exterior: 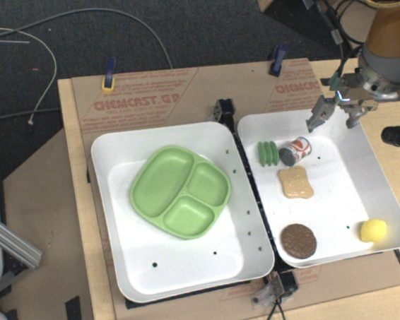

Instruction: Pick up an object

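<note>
My gripper (337, 115) hangs above the far right corner of the right bin (372, 173), its two fingers spread open with nothing between them. In that bin lie a green ridged piece (267, 153), a small red and white can (296, 150) on its side, a tan slice of bread (295, 182), a brown round cookie (298, 240) and a yellow ball (374, 230). The can is the nearest thing to the gripper, down and to its left.
The left bin (121, 221) holds a green divided plate (180, 191). Both bins rest on a cardboard sheet (151, 97) held by blue clamps (109, 67) at the back. Cables run from the arm at the upper right.
</note>
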Motion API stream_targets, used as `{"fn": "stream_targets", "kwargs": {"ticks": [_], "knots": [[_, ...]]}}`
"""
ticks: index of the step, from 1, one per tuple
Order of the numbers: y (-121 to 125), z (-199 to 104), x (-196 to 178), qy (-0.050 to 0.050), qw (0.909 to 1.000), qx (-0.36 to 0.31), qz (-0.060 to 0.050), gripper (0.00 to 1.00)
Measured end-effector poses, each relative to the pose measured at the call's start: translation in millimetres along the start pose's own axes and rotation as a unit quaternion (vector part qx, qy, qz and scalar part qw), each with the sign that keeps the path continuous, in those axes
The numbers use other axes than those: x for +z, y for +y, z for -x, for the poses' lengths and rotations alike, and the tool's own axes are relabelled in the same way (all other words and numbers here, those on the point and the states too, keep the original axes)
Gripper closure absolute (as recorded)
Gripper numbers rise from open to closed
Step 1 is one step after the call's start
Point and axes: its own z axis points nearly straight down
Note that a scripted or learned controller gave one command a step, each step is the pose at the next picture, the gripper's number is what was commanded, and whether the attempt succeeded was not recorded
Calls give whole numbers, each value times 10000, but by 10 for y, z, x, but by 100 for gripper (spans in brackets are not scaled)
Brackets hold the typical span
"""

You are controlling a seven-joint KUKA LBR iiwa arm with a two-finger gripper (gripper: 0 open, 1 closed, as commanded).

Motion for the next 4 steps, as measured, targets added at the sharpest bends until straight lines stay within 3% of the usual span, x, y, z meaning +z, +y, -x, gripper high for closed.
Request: {"fn": "stream_targets", "kwargs": {"ticks": [1,4], "knots": [[3,0,-6,-1,10000,-1,6,0],[-25,47,1533,-1,10000,3,3,0]]}}
